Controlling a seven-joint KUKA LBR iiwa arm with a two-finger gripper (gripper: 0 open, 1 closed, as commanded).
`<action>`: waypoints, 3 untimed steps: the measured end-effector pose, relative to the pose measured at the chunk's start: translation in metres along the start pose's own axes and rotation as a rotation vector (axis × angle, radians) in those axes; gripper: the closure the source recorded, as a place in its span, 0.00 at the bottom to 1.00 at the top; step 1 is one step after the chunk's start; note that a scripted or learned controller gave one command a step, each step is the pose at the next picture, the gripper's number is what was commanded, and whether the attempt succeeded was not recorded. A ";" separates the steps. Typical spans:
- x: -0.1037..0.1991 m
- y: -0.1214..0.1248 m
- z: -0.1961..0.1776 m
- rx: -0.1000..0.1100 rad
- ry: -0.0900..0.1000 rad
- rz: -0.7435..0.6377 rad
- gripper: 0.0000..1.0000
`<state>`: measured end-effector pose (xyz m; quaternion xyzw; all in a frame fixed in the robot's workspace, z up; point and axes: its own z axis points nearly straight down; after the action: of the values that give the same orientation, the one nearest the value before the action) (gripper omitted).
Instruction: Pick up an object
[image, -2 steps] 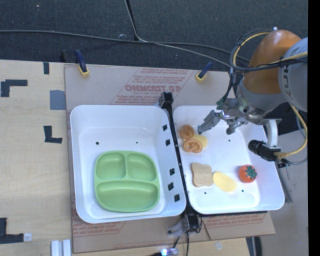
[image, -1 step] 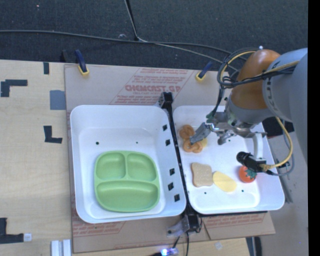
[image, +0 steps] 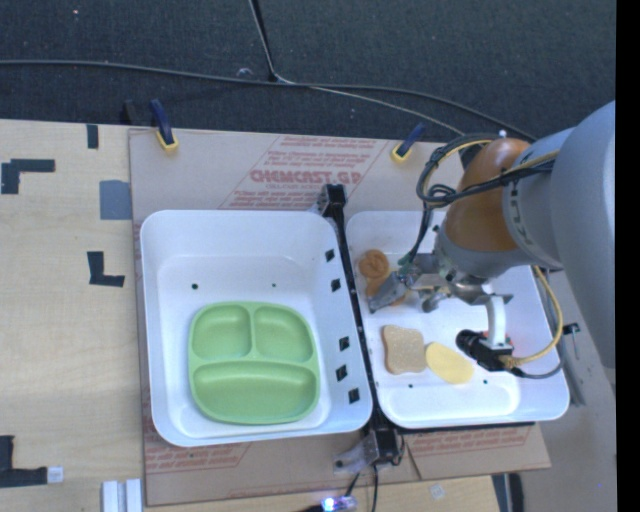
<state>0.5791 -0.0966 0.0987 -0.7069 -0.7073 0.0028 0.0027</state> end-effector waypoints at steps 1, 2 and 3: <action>0.001 0.000 0.014 -0.006 -0.001 -0.001 0.00; 0.000 0.000 0.003 -0.009 -0.002 -0.001 1.00; -0.005 0.008 -0.044 -0.011 -0.001 -0.001 1.00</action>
<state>0.5871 -0.1017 0.1426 -0.7067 -0.7076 -0.0009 -0.0015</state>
